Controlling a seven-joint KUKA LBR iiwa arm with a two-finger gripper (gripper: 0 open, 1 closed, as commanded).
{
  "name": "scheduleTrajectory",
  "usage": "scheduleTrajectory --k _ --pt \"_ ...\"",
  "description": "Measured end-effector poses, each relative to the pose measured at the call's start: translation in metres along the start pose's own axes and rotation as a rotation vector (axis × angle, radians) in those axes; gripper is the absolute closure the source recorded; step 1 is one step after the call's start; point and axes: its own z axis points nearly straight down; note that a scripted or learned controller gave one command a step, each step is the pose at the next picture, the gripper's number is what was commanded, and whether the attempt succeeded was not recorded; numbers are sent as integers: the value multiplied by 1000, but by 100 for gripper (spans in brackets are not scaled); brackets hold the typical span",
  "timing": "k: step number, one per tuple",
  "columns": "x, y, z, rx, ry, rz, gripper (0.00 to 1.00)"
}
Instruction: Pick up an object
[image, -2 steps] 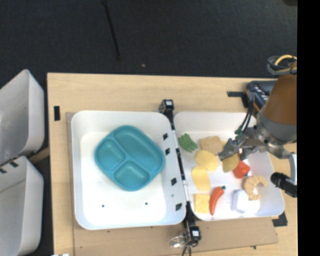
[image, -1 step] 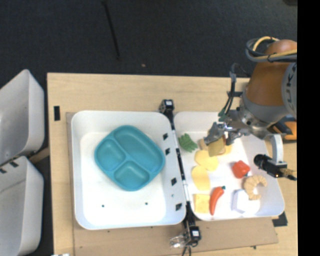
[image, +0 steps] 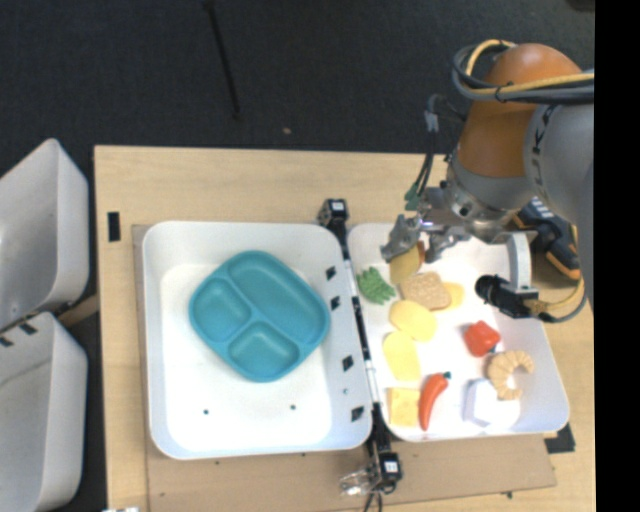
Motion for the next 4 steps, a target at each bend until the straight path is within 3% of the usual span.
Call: scheduleTrajectory --k 1,2,3,4 --pt "24 56 14 -1 -2 2 100" --pt "29 53 6 2 -3 3 100" --pt "14 52 12 3 -3 7 100" --pt "24 55 23 3 -2 3 100"
